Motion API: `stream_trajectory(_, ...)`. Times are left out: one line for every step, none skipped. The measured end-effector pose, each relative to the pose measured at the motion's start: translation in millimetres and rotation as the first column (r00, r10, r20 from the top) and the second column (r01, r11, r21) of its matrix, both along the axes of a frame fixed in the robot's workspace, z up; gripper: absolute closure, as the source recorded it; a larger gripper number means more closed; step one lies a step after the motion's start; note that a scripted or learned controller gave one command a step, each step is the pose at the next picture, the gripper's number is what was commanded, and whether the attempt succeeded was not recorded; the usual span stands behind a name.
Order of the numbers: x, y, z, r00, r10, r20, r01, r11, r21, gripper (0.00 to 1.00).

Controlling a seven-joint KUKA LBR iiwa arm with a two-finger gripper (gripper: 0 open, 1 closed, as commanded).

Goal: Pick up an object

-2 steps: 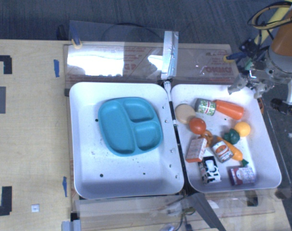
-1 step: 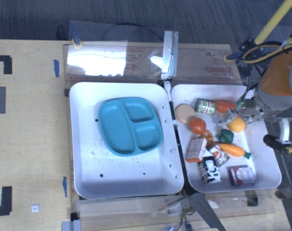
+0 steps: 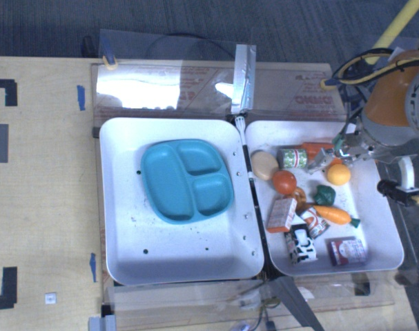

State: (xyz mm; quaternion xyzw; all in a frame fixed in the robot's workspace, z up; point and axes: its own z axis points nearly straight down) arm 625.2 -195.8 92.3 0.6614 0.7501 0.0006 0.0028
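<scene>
Tool (image 3: 339,152) low over the right bin's (image 3: 385,250) far edge, arm reaching in from the right; whether it grips anything, cannot tell. Orange ball (image 3: 339,174) sits just below the tool, touching or nearly so. Green can (image 3: 293,158) lies just left of it, with an orange-red piece (image 3: 315,147) between can and tool. Further left: beige egg-shaped item (image 3: 264,165) and tomato (image 3: 284,182). Toward the near side from the tool: carrot (image 3: 333,215), small boxes (image 3: 281,214) and a dark red packet (image 3: 347,251). Left bin (image 3: 126,240), well left of the tool, holds 1 blue divided tray (image 3: 187,180).
</scene>
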Motion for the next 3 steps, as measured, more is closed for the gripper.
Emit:
stream_trajectory(1, -2, 12, 1.000, -0.003, 0.006, 0.003, 1.000, -0.003, 1.00)
stream_trajectory(31, 95, 123, 0.996, 0.084, 0.011, -0.084, 0.996, 0.002, 1.00)
stream_trajectory(34, 42, 111, 1.000, -0.026, -0.001, 0.026, 1.000, 0.000, 1.00)
